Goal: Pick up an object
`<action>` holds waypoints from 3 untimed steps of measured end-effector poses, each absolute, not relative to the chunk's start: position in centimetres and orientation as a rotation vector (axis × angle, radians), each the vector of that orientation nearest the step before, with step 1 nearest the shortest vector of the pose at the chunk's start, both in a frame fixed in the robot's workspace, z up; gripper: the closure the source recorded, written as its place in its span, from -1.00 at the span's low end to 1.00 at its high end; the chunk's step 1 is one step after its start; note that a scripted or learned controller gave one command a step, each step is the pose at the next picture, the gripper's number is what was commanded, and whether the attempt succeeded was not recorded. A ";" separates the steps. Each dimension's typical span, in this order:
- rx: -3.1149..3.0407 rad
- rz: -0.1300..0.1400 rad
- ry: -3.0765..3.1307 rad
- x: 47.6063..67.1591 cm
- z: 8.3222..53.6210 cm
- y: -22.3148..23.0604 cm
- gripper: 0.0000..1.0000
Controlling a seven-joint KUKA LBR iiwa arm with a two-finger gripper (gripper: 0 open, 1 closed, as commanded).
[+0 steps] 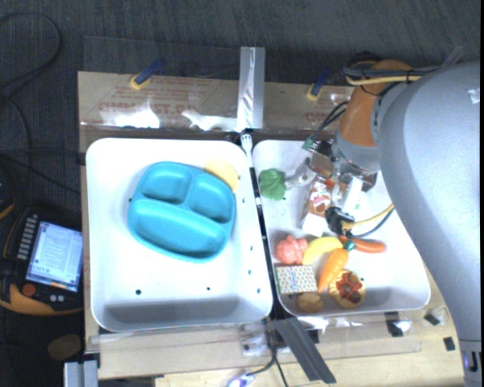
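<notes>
The right bin [403, 256] holds several toy foods. A green lump [272, 184] lies at its far left, with a pink piece [289, 249] and a yellow banana [321, 249] in the middle. An orange carrot [368, 246], an orange-yellow piece [332, 268], a checkered waffle square [295, 279], a brown nugget [310, 301] and a red-yellow item [348, 289] sit toward the front. My gripper [329, 190] hangs low over the bin's far middle, right of the green lump and just above a red-and-white item [318, 202]. The arm's grey body hides the bin's right side.
The left bin [113, 289] carries a blue divided plate [182, 208] with a yellow piece [222, 172] at its far right corner. A ridge [258, 240] separates the two bins. Cables trail off the wrist [359, 123] over the right bin.
</notes>
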State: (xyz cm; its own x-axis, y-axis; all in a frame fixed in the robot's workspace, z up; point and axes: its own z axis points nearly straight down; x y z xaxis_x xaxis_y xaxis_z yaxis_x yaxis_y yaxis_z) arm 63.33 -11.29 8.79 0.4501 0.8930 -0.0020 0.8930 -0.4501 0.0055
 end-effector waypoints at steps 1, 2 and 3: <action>2.782 0.007 1.436 59.0 8.9 -11.4 -1.00; 2.784 -0.001 1.438 58.9 9.5 -11.5 1.00; 2.982 0.010 0.970 62.9 9.0 -11.8 1.00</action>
